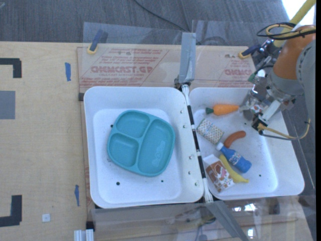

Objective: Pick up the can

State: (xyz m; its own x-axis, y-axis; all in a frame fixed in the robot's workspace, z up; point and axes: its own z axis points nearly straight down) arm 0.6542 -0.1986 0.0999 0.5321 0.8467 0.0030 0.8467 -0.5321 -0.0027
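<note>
Gripper [258, 115] sits low over the upper right corner of the right bin [288, 182], at the end of the grey arm [306, 67] with its orange band [291, 54] that comes in from the right; whether it is spread wide or drawn narrow cannot be told at this slant, and nothing can be seen held in it; a thin pale cable [281, 133] loops from its underside out over the bin's right rim.

Just left of the gripper, apart from it, lies an orange carrot [224, 109] with its green top toward the divider; below that, near the divider, a small pale patterned packet [209, 131] lies tilted; to its right a reddish-brown sausage [234, 137] lies at a slant; below the sausage is a blue bottle [235, 159] on its side, white cap toward the upper left; a yellow banana [234, 172] lies along the bottle's lower side, touching it; a brown and red packet [219, 174] lies beside the banana, close to the divider.

Which of these things is the can cannot be told; every one of them lies in the right bin, left of and below the gripper.

The left bin [98, 185] holds a teal divided plate [141, 142], roughly at its middle.
</note>
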